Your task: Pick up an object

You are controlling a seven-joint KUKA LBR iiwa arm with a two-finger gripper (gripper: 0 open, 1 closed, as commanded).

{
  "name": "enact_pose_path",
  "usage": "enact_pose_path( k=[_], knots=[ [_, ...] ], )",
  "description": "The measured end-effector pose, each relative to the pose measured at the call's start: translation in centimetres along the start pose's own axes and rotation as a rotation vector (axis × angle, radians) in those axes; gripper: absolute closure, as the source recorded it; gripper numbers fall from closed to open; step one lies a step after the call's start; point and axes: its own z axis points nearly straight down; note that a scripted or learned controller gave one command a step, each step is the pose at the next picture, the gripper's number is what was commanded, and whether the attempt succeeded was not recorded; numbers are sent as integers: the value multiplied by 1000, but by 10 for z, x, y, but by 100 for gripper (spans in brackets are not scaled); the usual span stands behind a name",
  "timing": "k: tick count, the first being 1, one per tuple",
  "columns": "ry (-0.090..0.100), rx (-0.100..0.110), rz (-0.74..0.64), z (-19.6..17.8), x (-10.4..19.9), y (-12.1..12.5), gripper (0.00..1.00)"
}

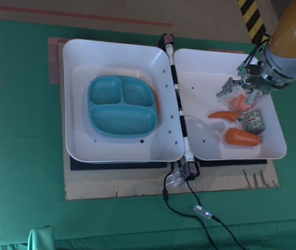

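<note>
Two shallow white bins; the right bin (272,150) holds an orange plastic carrot (241,137), a smaller one (223,115), a small can (254,122) and a pink piece. Gripper (240,90) hovers spread, empty. Carrot likely light, rigid, slick; grasp mid-body.

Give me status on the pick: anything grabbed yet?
Done: the gripper is over the right bin, just above a pinkish object. In hand: nothing visibly between its fingers. Left: the grasp and lift. The small carrot, big carrot and can lie on the bin floor; the teal plate sits in the left bin.
</note>
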Motion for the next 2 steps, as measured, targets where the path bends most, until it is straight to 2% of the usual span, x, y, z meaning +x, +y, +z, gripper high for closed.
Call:
enact_pose_path(
  k=[1, 2],
  knots=[
    [-2, -5, 0, 105, -21, -32, 0],
    [-6, -12, 5, 93, -23, -30, 100]
  ],
)
